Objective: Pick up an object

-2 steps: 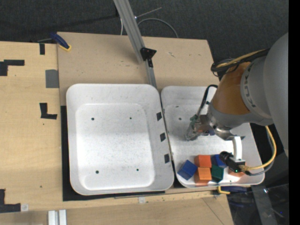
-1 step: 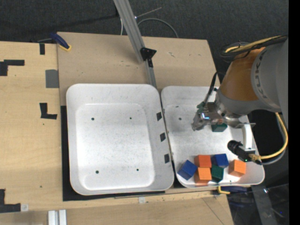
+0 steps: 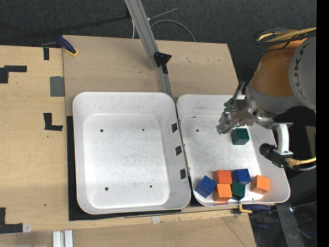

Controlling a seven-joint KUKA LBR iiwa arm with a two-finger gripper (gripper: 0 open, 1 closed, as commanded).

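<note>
Bench (image 3: 31, 138) | right bin (image 3: 205, 138): green cube (image 3: 240, 136), six-cube cluster (image 3: 231, 183) | gripper (image 3: 227, 123): opening unclear

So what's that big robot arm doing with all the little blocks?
The robot arm's gripper hangs over the right bin, right next to a dark green block lying by itself. It isn't clear that it holds anything. Along the bin's near edge sit more blocks: a blue block, two orange blocks, another blue one, a green one and an orange one. The left bin sits beside it.
</note>
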